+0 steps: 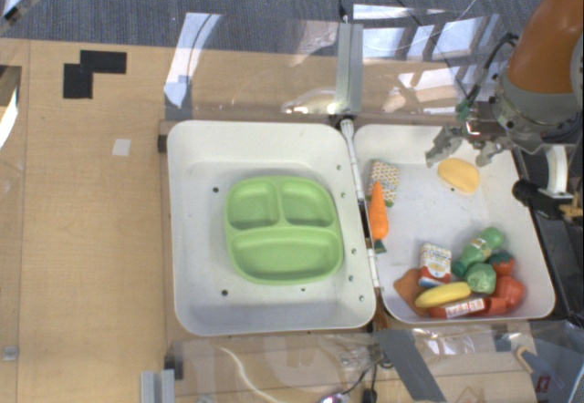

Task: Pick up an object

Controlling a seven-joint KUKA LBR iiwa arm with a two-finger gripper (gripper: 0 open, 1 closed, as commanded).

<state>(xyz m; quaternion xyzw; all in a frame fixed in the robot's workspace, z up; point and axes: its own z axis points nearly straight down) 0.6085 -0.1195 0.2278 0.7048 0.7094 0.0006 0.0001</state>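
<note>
Heaped in the near corner of the right white bin [538, 237] is a cluster of toy food: a yellow plastic banana [443, 294] lying across a flat red packet [464, 306], a small white carton with a printed label [435, 259], two green rounded pieces [481, 264] and a red-orange piece [508, 290] at the outer side. Along that bin's inner wall an orange plastic carrot [378, 213] lies lengthwise, with a small dotted pouch [385, 180] touching its far end.

Farther back, a pale yellow rounded lump [459, 175] sits alone on the bin floor, well apart from the heap. The two-finger gripper [466, 147] hangs just above it at its far side, its fingers spread apart, one to each side, with nothing between them. The grey arm with the orange band [547, 46] reaches in from the right.

The left white bin [196, 210] holds a light green plastic divided plate [284, 229], lying flat near its middle with three compartments facing up.
</note>
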